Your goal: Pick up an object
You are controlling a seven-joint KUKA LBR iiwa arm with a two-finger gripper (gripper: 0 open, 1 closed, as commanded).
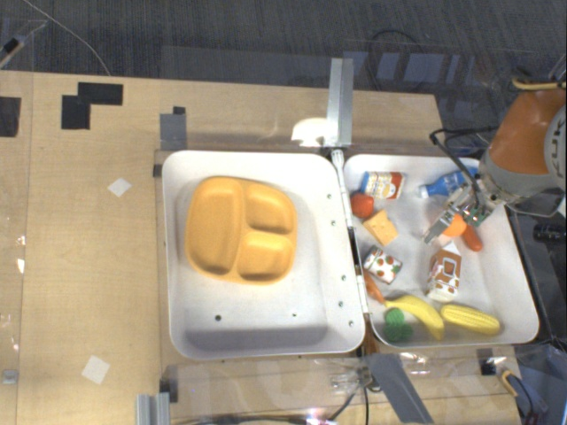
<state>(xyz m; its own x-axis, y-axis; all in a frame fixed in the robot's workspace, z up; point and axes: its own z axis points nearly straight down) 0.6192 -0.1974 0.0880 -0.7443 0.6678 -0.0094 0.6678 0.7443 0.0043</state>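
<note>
You are looking at two shallow white bins: the left bin (182, 326) and the right bin (518, 282). The left one holds one yellow-orange divided tray (239, 228), smooth moulded plastic with three rounded compartments. The gripper (454, 218) hangs over the right bin, its metal fingers (438, 229) spread, nothing pinched between them.

Count the toy foods relative to the jaws:
- One orange carrot piece (459, 227) with a red end lies just beside the fingers, touching or nearly so; you cannot tell which.
- One blue bottle (443, 185) lies just above.
- Two printed cartons: one (444, 274) below, one (383, 265) below-left.
- One orange cheese wedge (382, 228), one red tomato (361, 205) and one labelled can (381, 184) lie left.
- One banana (418, 312), one corn cob (470, 319) and one green broccoli piece (398, 326) lie well below.
</note>
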